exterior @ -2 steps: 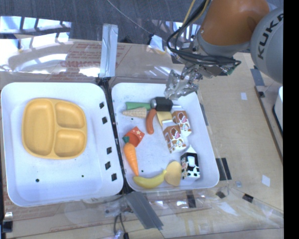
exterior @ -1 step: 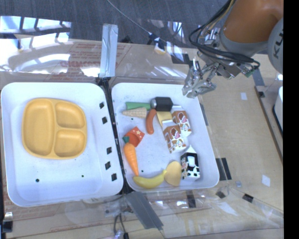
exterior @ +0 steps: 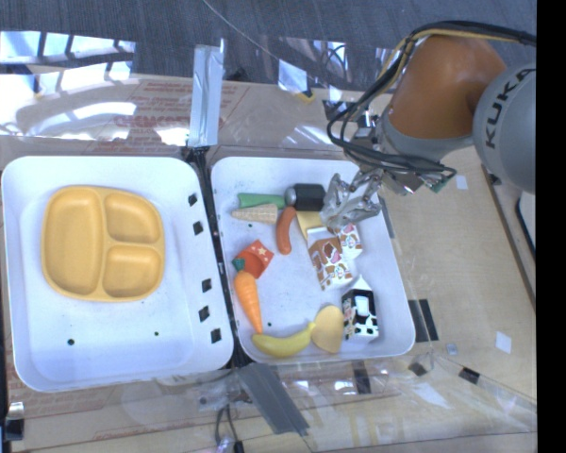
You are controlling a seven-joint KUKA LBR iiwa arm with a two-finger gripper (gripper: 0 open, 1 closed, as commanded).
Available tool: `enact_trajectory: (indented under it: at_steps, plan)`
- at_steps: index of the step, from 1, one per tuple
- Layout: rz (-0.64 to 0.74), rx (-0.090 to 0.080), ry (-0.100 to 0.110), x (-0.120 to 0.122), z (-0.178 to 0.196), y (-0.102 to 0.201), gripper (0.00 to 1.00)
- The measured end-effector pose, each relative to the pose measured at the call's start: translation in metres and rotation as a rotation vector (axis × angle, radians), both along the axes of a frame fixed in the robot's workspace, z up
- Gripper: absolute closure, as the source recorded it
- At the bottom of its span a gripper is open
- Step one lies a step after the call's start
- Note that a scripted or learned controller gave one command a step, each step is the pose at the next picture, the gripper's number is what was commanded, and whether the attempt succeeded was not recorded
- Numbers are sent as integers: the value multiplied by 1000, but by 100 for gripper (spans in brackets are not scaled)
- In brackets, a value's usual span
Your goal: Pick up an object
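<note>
the gripper [exterior: 344, 206] hangs low in the right bin [exterior: 396, 281]; whether it's wide or narrow, i cannot tell. just below it lies a brown-and-white carton [exterior: 331, 262], left a red sausage [exterior: 286, 230].

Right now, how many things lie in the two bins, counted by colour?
Yellow or tan: 5 (divided tray, banana, cone, block, chip-like piece)
Orange or red: 3 (carrot, sausage, strawberry carton)
Green: 1 (stick)
Black and grey: 1 (cylinder)
White printed cartons: 2 (brown-patterned, cow-patterned)
Total: 12
</note>
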State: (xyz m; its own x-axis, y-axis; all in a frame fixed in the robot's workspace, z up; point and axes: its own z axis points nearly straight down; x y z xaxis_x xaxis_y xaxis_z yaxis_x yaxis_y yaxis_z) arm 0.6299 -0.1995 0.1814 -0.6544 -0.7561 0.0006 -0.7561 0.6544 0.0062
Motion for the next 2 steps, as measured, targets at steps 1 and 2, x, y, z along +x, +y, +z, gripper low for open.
enact_trajectory:
  at_steps: [1,2]
  plan:
    - [-86,-2,-5,2,-20,38,100]
    - [-327,-3,-10,28,31,66,100]
